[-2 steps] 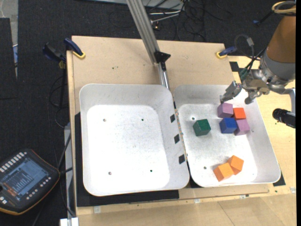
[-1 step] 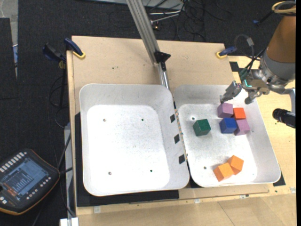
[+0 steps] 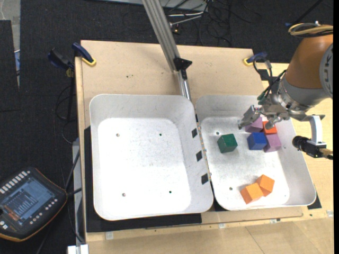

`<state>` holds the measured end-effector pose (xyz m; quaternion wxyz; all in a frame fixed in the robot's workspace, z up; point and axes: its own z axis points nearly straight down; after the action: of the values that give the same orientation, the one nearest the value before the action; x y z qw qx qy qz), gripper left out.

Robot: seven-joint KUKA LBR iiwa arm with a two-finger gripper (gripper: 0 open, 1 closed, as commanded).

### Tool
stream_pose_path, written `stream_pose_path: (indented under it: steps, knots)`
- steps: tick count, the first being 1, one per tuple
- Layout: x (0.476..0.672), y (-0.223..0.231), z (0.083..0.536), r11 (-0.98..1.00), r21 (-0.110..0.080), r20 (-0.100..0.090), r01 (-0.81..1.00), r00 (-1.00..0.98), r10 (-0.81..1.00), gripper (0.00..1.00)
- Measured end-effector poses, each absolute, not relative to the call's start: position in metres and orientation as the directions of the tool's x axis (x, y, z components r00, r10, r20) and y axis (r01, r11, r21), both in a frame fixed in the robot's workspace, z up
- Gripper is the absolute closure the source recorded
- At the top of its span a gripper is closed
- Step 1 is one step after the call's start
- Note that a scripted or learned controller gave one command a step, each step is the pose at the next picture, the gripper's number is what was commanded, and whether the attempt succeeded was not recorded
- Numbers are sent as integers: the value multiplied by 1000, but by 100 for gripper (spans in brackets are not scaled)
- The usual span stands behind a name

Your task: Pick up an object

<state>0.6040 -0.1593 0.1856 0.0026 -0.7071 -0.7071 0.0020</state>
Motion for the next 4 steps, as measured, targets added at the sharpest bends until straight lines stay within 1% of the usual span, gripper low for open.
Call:
stream_pose_path:
  steps: [1,2,3,4]
  knots:
    - [598,-162,129,-2,5,-2,1000,2,1000,0]
    - [604,-164,121,0,25,-9,1000,0,1000,0]
    - [605,-164,130,0,26,-10,1000,0,1000,100]
    - [603,-155,178,3,5,-1,1000,-3,1000,100]
